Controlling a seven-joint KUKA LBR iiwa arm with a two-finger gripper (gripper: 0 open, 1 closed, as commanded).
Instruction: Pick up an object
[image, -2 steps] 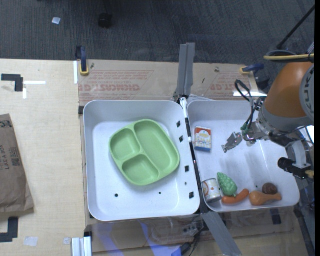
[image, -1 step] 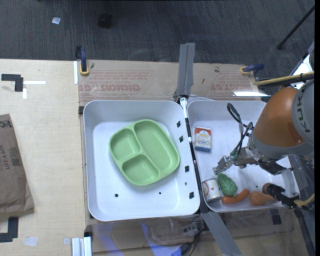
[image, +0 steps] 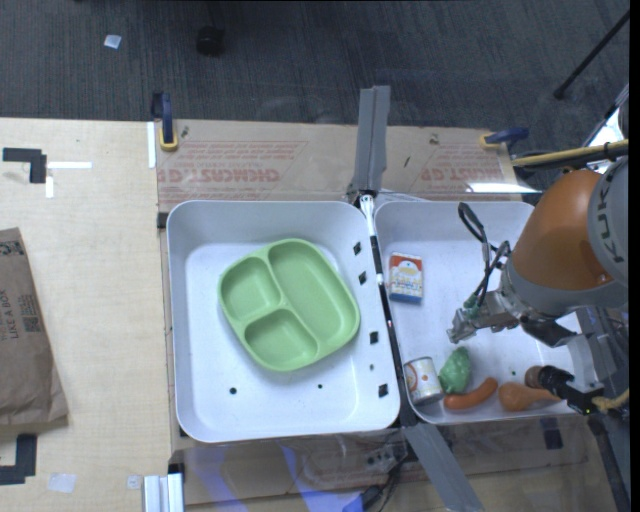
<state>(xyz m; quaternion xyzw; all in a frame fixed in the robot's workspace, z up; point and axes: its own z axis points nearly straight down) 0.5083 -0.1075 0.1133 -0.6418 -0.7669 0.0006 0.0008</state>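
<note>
Gripper: the gripper (image: 465, 325) hangs low over the right bin (image: 440, 225); whether it is apart or together I cannot tell.
Nearest thing: a green lump (image: 456, 371), just below the gripper, apart from it.
Look: rounded, leafy green (perhaps a toy vegetable).
Neighbours: a small can (image: 422, 379) to its left, an orange sausage (image: 469, 396) touching its lower edge.
Left bin: a green divided plate (image: 288, 303).

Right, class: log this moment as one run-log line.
end effector: above green toy, right bin | holding: nothing seen | green plate: left bin
</note>
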